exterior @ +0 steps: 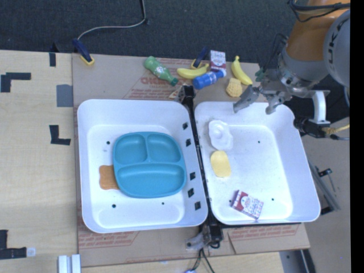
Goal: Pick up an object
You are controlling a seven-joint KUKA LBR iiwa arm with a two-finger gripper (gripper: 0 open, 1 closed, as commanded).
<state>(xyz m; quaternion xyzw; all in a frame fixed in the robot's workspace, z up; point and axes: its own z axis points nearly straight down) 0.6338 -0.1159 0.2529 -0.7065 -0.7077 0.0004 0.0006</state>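
The gripper [257,99] hangs with its fingers spread apart and nothing between them, over the right bin's [296,169] rim at about one o'clock. Inside that bin lie a white object [219,133] at ten o'clock, a yellow piece [220,164] just below it, and a small red-and-white packet [246,204] near six o'clock. The left bin [91,152] holds a blue divided plate [149,165] at centre, with an orange piece [106,177] touching its nine o'clock edge.
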